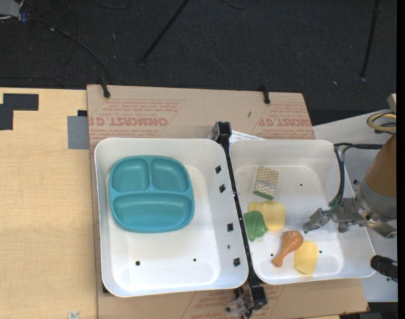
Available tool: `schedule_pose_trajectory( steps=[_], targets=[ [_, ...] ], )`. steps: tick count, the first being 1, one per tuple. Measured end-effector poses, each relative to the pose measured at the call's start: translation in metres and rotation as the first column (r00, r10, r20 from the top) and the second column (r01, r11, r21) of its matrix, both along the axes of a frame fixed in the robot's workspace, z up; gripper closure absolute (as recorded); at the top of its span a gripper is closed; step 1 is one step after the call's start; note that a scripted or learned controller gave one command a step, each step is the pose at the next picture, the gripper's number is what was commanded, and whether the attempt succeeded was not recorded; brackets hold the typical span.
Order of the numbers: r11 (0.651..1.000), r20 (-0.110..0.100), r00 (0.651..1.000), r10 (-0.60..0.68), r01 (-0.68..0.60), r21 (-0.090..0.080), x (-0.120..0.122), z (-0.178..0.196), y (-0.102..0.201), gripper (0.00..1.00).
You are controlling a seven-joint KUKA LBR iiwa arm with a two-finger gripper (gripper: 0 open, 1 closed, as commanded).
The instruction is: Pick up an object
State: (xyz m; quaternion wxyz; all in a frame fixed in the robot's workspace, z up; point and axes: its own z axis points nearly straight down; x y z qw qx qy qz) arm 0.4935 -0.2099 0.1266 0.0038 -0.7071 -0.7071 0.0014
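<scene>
Right bin (pixel 308 153): holds five small items, clustered toward its 7 o'clock half.
- Patterned sponge block (pixel 267 181), green-edged, lying near the bin's middle.
- Pale yellow piece (pixel 273 215), just at 6 o'clock of the sponge, touching a green leafy piece (pixel 254 225) on its 8 o'clock side.
- Orange drumstick toy (pixel 288 246), lying aslant, bone end toward 7 o'clock.
- Yellow lemon-like piece (pixel 306 258), just beside the drumstick at 4 o'clock.

Left bin (pixel 122 258): carries a teal divided plate (pixel 150 193).

Arm: enters from 3 o'clock. Tool (pixel 316 220) sits low over the right bin's 3 o'clock side, near the drumstick and lemon piece but apart from both. Nothing is seen in its grasp; how wide it stands cannot be told.

Step in hand, by judgement: approach, no item yet taken. Next move calls for shifting toward 7 o'clock over one item, likely the drumstick or lemon piece, then descending and closing squarely on it without nudging neighbours.
</scene>
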Motion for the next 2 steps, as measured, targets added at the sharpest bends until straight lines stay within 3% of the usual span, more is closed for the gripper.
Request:
schedule_pose_trajectory(
  steps=[1,2],
  targets=[
    [1.0,0.005,1.0,-0.001,0.001,-0.002,0.0,-0.041,0.001,0.0],
    [1.0,0.006,1.0,-0.003,0.003,-0.002,0.001,-0.028,0.0,1.0]
  ],
)
